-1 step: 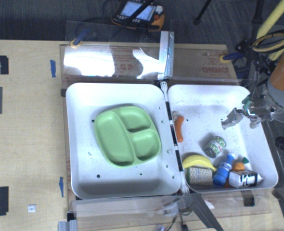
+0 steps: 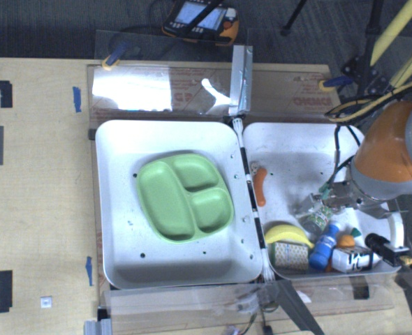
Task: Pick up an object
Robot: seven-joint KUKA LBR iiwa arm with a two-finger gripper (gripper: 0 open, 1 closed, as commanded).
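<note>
Robot arm [image 2: 387, 155] reaching into the cluttered right bin [image 2: 290, 142].
Gripper [image 2: 322, 208] hovers above the blue bottle [image 2: 323, 248], seemingly lining up a pick; jaws' state unclear.

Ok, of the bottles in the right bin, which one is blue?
The blue bottle, tilted between the yellow banana and the white bottle. The white one lies on its side and has a black label.
</note>
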